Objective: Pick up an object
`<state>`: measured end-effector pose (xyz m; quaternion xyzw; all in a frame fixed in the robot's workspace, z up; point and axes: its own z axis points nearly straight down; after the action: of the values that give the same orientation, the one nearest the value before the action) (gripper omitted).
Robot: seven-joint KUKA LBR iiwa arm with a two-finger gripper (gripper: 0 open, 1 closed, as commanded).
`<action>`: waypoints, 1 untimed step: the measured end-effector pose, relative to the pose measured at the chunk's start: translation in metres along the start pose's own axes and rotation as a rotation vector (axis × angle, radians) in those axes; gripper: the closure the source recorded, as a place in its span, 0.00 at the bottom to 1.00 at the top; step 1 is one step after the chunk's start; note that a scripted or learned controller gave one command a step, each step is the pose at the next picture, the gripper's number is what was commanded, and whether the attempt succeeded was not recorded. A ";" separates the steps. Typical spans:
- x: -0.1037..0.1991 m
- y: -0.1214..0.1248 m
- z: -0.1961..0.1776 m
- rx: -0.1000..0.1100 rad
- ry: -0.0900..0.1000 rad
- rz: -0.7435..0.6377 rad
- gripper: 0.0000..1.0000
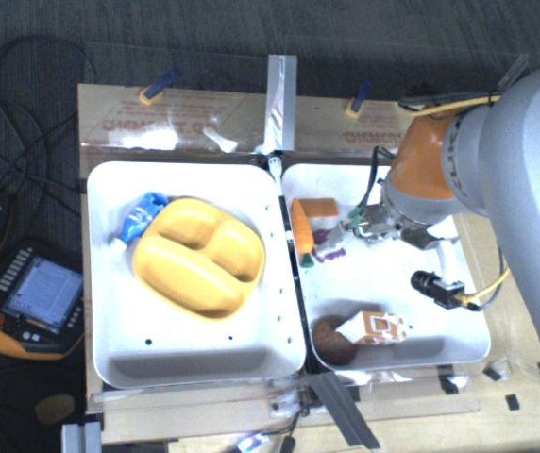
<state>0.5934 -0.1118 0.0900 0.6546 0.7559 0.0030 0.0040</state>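
The gripper sits low in the upper part of the right bin, right of centre in the frame, and whether it is spread or pressed together cannot be told from this slant; nothing shows in its grasp.

The room is a dark grey carpet filling the top and left of the frame, with black cables looping across it at upper left. On it stands the wooden bench, with clear plastic sheeting along its far edge pinned by two clamps. At the far left edge lie two handheld control pendants with lit screens.

The arm comes in from the right edge, its broad grey body filling the upper right, the orange band just above the wrist, which bends down and leftward into the right bin.

In the left bin, a large yellow bun-shaped object takes up the middle, with a blue wrapper touching its upper left. In the right bin, a brown round object lies at the lower left beside a white and orange carton. An orange block and an orange carrot lie at the upper left, just left of the gripper, with a small purple piece below them. A black cylindrical part on a yellow cable hangs over the bin's right side.
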 end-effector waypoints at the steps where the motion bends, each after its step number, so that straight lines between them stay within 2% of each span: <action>1: 0.000 0.000 0.000 0.000 0.000 0.000 0.00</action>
<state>0.5935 -0.1119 0.0900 0.6547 0.7558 0.0030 0.0043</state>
